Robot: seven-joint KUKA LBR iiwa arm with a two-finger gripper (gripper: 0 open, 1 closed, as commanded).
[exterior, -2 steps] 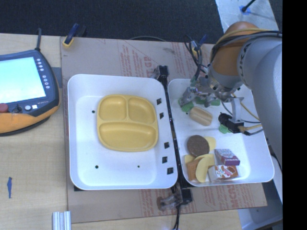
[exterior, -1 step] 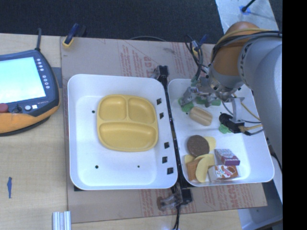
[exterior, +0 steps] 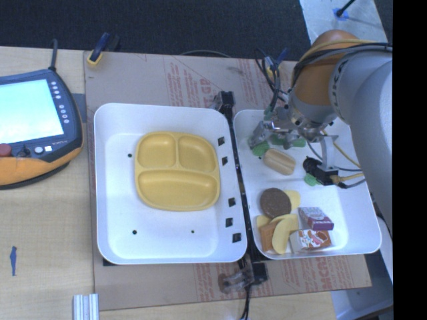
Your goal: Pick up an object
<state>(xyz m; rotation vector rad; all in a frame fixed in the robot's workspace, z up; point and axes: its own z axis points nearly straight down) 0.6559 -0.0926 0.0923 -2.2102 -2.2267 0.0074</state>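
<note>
Reaching in from the right, with the gripper (exterior: 285, 133) hanging low over the far end of the right bin (exterior: 357, 245). Finger state: cannot tell, the wrist and cabling masking the tips.

Lying just below the gripper, toward the near side: a tan bread roll (exterior: 279, 161), oblong, rounded, matte. Not showing between any fingers, so not counting as held. Judging it light and probably hollow plastic, stiff enough for a firm pinch; taking hold across the short axis at mid-length looks safest, the rounded ends being likely to slip out.

Clustering at the near end of the right bin, well apart from the roll:
- brown round cookie (exterior: 273, 203), flat, finely textured, hard to pinch while lying flat;
- yellow curved piece (exterior: 283, 235), smooth, overlapping an orange wedge (exterior: 267, 233);
- two small printed cartons (exterior: 313, 229), boxy, flat-sided, probably the easiest to grip.

Sitting in the left bin (exterior: 110, 179), beside the right bin: a yellow divided plate (exterior: 177, 171), three compartments, glossy moulded plastic, rounded corners.

Resting on the table (exterior: 40, 232), left of the left bin: a control pendant (exterior: 33, 129) with a bright screen.
</note>
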